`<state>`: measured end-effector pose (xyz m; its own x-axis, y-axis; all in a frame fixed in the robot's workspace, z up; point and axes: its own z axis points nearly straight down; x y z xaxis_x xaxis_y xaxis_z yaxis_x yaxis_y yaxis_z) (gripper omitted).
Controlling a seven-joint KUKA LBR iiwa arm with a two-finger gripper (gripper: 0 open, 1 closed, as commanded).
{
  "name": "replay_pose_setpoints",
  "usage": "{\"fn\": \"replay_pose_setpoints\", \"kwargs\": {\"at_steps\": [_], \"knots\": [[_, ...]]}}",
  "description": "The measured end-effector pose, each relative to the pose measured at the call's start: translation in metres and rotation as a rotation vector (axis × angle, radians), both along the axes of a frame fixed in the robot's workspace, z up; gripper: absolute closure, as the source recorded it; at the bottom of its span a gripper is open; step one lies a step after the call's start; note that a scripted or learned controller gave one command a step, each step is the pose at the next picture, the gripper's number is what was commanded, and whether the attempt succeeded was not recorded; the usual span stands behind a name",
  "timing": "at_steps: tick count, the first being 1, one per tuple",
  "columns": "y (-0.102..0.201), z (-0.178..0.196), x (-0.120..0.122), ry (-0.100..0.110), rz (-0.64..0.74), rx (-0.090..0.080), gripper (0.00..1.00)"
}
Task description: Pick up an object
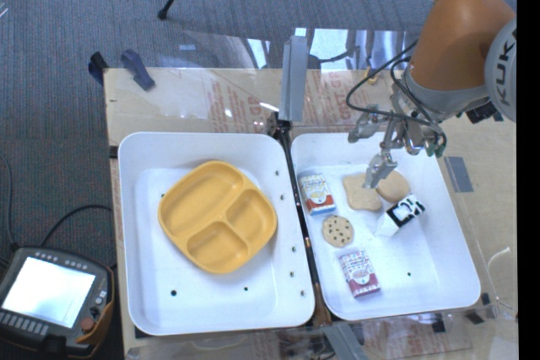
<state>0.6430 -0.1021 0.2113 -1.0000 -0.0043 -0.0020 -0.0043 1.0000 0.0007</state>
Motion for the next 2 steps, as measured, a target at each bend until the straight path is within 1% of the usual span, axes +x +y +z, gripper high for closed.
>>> {"fn": "replay_pose_setpoints", "kwargs": {"at_steps": [1,2], "knots": [[0.002,-0.116,-0.044,0.008,-0.195,0.001,0.0],[0.004,-0.103,-0.042,0.001,-0.188,0.001,1.0]]}}
